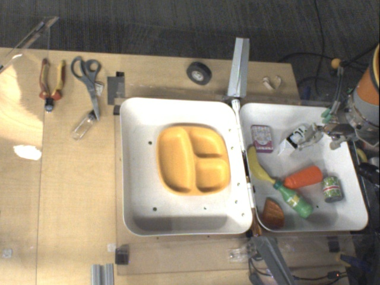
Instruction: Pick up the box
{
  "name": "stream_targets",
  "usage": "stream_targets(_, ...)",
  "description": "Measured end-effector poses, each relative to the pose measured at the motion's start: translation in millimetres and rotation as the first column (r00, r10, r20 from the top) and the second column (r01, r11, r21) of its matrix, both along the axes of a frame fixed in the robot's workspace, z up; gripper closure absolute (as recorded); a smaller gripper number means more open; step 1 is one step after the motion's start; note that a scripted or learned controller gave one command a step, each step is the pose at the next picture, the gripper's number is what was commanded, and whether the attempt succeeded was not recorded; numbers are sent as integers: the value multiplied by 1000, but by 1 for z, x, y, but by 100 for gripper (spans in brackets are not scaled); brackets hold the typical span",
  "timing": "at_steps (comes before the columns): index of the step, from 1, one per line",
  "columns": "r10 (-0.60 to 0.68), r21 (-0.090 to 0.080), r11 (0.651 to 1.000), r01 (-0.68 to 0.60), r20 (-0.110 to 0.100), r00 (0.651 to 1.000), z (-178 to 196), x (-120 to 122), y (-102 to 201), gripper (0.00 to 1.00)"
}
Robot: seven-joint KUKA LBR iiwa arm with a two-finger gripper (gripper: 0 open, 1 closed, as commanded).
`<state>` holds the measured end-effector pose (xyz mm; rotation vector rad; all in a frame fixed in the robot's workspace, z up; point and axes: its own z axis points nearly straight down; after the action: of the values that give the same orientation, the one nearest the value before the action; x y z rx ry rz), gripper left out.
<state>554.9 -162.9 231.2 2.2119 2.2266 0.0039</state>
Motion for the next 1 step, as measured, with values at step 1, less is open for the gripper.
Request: stream_targets(1, -53, -1, 999, 53, 8, 999, -143, 41, 18, 0)
